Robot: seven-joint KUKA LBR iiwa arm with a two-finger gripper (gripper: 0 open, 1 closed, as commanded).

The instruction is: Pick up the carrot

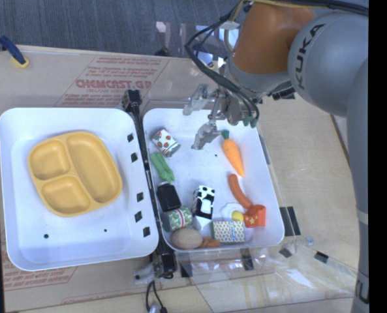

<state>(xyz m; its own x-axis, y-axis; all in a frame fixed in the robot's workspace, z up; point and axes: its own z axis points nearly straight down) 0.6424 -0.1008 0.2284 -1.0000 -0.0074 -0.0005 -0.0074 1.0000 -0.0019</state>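
a: on the bench's left side, what sits in the left bin (10, 175)?

b: a yellow divided tray (74, 173), three compartments, lying flat toward that bin's far left part. a blue clip (14, 52) lies at the bench's far left corner, outside the bins.

a: and past the divider, in the right bin (266, 175)?

b: near its left wall, a small patterned cup (165, 142) tipped on its side, a green pea pod (161, 166) just below it, then a black block (168, 196). along the near edge there is a beige potato-like piece (186, 238), a checkered box (228, 231), a cow-patterned carton (205, 201), a fried egg toy (233, 212) and a red block (255, 216). a sausage (239, 191) lies slanted just above the red block.

a: where is the carrot (233, 156)?

b: toward the right bin's right wall, in its far half, lying flat with the green top pointing to the far edge. nothing grips it.

a: and the hand (214, 124)?

b: it hangs over the right bin's far edge, just left of the carrot's green end. one finger (205, 135) points down toward the bin floor. i cannot tell how far apart the fingers are, and i see nothing between them. the grey arm (324, 51) with its orange band comes in from the bench's far right corner.
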